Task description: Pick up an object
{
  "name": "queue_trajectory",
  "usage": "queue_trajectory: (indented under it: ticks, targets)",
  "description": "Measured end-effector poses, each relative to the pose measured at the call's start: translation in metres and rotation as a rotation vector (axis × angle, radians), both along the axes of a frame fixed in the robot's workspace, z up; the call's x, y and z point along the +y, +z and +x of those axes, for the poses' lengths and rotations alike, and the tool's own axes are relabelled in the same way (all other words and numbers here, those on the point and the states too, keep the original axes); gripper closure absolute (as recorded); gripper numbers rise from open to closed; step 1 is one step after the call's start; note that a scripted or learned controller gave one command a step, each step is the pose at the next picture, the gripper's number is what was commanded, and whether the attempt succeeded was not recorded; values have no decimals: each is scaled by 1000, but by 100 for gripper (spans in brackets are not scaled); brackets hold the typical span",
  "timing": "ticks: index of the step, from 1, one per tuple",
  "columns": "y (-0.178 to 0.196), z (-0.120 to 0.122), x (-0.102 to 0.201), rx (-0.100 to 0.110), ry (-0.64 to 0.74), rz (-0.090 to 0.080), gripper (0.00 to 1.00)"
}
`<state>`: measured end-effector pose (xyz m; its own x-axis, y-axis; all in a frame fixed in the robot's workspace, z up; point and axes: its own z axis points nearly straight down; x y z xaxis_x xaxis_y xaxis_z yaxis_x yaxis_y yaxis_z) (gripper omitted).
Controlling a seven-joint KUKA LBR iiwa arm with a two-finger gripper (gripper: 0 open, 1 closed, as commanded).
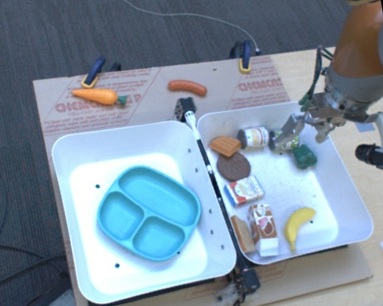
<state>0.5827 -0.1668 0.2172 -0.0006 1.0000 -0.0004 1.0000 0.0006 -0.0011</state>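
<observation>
The arm (358, 41) enters from the right edge of the camera view, its orange band uppermost and the grey wrist section below it, angled down and to the left. At its end the claw (291, 133) hangs low, reaching leftward, a tangle of metal parts and cables just behind it at the wrist.

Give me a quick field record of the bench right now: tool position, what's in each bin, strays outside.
tool: over the right bin's upper part, near the small bottle
tool load: cannot tell
left bin: blue divided plate
right bin: bottle, green item, brown cookie, two small cartons, banana
outside bins: carrot, sausage on the board behind
</observation>
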Motion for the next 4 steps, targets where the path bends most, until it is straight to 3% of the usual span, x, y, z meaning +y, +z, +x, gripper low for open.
queue_trajectory:
  ticks: [1, 2, 3, 4]
  targets:
    - [-112, -11, 4, 3, 0, 1, 0]
    - [-129, -54, 46, -10, -2, -5, 0]
    - [-119, -53, 46, -12, -2, -4, 100]
    - [-119, -53, 46, -12, -3, -5, 0]
